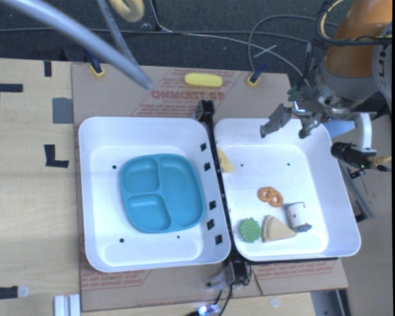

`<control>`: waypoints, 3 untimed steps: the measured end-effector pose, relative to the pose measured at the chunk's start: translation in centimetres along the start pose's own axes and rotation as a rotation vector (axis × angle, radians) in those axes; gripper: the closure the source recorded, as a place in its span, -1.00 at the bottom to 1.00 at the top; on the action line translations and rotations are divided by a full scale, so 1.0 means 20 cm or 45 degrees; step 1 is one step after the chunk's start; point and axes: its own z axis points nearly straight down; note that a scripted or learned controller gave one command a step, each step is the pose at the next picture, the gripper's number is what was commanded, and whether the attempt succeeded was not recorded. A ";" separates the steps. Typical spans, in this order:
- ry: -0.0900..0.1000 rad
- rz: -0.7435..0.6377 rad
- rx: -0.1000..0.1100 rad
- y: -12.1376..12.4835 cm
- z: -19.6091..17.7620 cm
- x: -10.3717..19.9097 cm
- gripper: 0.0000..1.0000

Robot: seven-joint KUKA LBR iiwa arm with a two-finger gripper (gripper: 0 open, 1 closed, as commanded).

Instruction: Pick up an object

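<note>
At upper right, the gripper hangs spread and empty over the right bin, well above the pretzel, wedge and green ball.

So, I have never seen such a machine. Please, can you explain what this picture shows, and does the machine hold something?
The picture comes from one camera fixed above a bench, looking down at a slant. The grey and orange arm entering from the right is a robot. At its end is its tool, two fingers spread open above the far edge of the right bin. Nothing is between them, so it holds nothing.

Two white bins stand side by side. The left bin holds a blue divided plate. The right bin holds a pretzel, a green ball, a tan wedge and a small white cylinder. A yellow piece lies on the cardboard behind the bins.
</note>
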 end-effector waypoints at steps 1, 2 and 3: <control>0.000 0.001 0.008 0.00 0.33 0.00 -1.00; 0.000 0.001 0.007 0.00 0.65 -0.01 -1.00; -0.001 0.000 0.003 0.00 0.92 -0.01 -1.00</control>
